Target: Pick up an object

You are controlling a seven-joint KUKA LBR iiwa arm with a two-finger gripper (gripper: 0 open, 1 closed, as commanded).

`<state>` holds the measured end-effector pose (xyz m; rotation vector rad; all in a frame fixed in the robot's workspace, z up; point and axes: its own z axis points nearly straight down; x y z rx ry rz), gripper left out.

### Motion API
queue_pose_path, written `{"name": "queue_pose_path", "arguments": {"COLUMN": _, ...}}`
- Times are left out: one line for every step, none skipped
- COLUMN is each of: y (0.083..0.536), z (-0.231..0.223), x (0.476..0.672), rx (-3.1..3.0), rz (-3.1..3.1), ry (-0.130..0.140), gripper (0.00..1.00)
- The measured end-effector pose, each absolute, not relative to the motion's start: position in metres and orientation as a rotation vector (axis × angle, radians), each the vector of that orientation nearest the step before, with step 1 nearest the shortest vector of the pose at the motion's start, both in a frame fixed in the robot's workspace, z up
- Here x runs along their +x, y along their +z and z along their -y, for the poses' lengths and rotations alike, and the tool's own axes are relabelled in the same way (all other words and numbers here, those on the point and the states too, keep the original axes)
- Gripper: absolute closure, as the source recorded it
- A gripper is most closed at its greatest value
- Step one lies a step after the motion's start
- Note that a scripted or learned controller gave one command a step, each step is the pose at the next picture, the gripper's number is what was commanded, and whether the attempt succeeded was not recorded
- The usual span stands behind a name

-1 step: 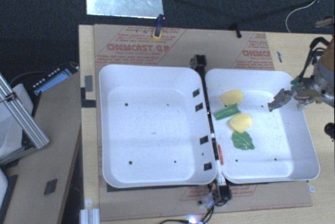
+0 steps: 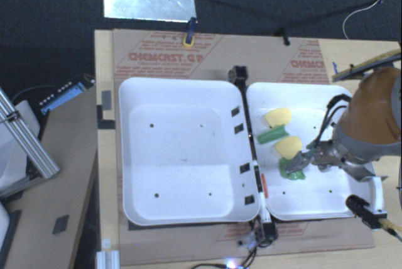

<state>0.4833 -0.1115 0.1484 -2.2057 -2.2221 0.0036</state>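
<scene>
The gripper point(image 2: 295, 165) is sitting low in the right bin point(image 2: 314, 208), its tips over a green object point(image 2: 293, 173). Jaw state: cannot tell. Two yellow pieces point(image 2: 277, 117) and a green cylinder point(image 2: 272, 134) are lying just beside it.

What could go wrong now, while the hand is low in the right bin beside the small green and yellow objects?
1. The hand is at the flat green piece, which lies very low against the right bin floor; a grasp may slide off.
2. The yellow object touches or nearly touches that piece, so the hand may push it instead.
3. The green stick and upper yellow piece lie close, so they could be knocked.
</scene>
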Motion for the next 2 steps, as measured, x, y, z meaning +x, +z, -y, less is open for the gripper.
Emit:
{"name": "queue_pose_path", "arguments": {"y": 0.081, "z": 0.089, "x": 0.521, "rx": -2.215, "rz": 2.230, "ry": -0.002, "gripper": 0.00}}
{"name": "queue_pose_path", "arguments": {"y": 0.096, "z": 0.090, "x": 0.522, "rx": -2.221, "rz": 2.229, "ry": -0.006, "gripper": 1.00}}
